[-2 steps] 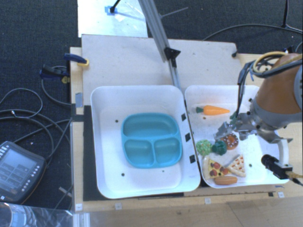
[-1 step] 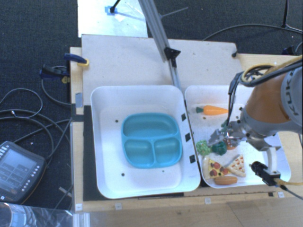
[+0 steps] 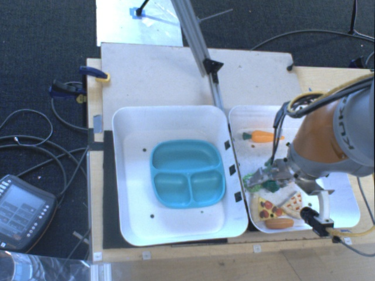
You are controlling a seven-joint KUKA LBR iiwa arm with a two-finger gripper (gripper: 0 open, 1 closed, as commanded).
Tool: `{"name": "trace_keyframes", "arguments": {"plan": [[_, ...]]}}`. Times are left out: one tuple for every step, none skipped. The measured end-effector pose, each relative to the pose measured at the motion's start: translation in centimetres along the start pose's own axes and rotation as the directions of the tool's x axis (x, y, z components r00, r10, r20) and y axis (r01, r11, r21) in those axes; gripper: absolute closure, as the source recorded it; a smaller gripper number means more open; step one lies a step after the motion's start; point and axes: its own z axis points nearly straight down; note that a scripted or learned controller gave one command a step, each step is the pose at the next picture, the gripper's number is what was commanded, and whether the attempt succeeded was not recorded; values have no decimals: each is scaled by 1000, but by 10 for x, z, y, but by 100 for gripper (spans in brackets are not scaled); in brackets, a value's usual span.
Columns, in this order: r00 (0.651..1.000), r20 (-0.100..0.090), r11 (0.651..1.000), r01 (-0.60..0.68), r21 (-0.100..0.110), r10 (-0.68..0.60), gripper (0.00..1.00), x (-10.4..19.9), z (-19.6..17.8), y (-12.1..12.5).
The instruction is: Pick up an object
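Pincer is down in the right bin, near that bin's left wall, and honestly I can't tell how its tips are set. It's a blurry grey clump with something dark green right under or against it, and I can't say if that's being gripped or just lying there.

Stuff for picking: a toy carrot lies toward the back of the right bin, well apart from the pincer. Toward the front edge there's a pizza slice, a hot dog and a small spotted piece, all packed close together just in front of the pincer. The spotted one is too small to name, maybe another food toy.

The arm, grey with its orange band, covers a large part of the right bin's middle and right side, so whatever lies beneath is hidden. A black bracket on the wrist hangs over the front rim.

The left bin holds a blue divided tray, sitting about in the middle with bare white floor all around it. A row of black clips runs down the seam between the bins. A metal pole slants in from the top and ends at the back of the bins.

Off the desk on the left are cables, a blue clamp and a handheld pendant on the carpet.
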Motion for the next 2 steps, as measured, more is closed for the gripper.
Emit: {"name": "trace_keyframes", "arguments": {"plan": [[1000,2,1000,0,-6,0,100,-1,-13,2],[1000,3,1000,5,-4,-5,100,-5,-58,7]]}}
